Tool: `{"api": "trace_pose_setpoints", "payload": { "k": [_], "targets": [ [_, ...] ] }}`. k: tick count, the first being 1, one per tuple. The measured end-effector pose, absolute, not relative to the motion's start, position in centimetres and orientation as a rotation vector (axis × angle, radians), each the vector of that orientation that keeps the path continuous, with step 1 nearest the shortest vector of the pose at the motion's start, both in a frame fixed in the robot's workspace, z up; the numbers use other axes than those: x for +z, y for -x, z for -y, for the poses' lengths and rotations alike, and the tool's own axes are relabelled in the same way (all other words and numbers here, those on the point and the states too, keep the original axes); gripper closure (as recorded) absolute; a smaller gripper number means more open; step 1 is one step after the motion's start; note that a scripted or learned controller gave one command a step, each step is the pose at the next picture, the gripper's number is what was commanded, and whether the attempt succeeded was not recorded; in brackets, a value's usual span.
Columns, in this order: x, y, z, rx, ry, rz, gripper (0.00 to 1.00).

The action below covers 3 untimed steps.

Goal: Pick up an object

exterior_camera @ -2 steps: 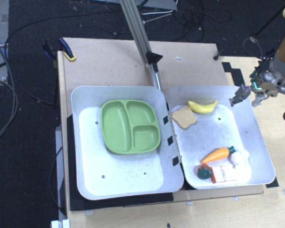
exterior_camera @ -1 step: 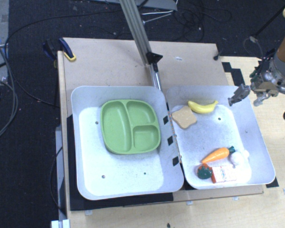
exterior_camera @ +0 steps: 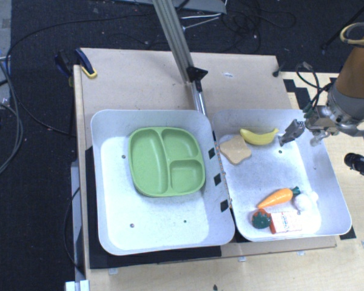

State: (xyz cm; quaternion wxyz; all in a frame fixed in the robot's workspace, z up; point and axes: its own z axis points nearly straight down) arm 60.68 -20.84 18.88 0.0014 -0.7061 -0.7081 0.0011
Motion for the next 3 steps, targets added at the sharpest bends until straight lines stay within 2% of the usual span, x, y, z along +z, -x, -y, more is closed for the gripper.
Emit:
{"api": "trace_pose_setpoints", "payload": {
  "k": [2, 3],
  "targets": [
    [9.0, -60.4, 19.8, 0.002, 2.221, 2.222, 0.0],
    [10.3, -60.5, 19.8, -0.001, 2.222, 2.225, 1.0]
  ]
}}
